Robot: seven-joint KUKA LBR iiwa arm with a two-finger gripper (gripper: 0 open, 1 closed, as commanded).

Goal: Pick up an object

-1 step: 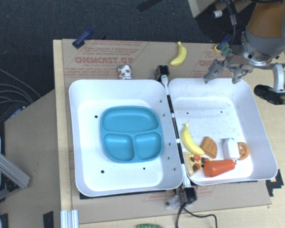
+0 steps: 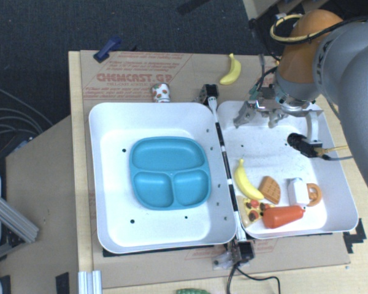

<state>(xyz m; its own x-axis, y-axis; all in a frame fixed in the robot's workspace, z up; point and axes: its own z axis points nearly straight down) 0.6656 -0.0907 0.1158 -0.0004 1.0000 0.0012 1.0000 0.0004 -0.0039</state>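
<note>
Well off to the gripper's left sits the left bin (image 2: 104,164), holding a blue divided plate (image 2: 170,171) laid flat in its middle, likely a drop-off spot and not the pickup zone. Beyond that bin's far edge, on the cardboard bench (image 2: 129,75), lie a small spotted toy (image 2: 161,92) and a yellow banana (image 2: 231,71), both outside either bin and so probably not targets.

Nearer, below the gripper, the right bin (image 2: 331,207) gathers the candidates along its near wall: a second banana (image 2: 245,182), a waffle-like piece (image 2: 270,190), an orange carrot-shaped toy (image 2: 282,215), a white block (image 2: 297,192) with a pretzel (image 2: 313,193) touching it. They cluster tightly, which makes a clean grasp harder.

The gripper (image 2: 265,116) hangs over the bin's far bare corner, well apart from the pile. Its metal fingers seem spread with nothing between them, though the slanted view makes that uncertain.
</note>
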